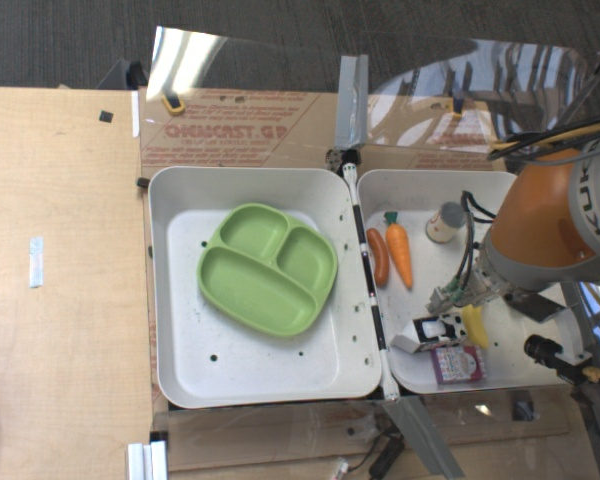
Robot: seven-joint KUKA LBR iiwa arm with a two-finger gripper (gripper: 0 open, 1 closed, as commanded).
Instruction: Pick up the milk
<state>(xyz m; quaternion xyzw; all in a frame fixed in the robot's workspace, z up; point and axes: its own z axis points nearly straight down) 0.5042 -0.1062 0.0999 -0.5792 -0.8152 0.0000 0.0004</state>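
I see the two-finger gripper [442,325] over a small boxy purple-and-white milk carton [452,359]; finger spread, I can't tell.

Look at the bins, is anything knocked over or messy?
A little. In the right bin, the small cartons near the gripper lie jumbled on their sides. The green divided plate sits flat but turned askew in the left bin. Nothing looks spilled.

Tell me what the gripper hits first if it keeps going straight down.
Probably the small milk carton lying just under the gripper, beside the purple packet; depth is hard to judge from above.
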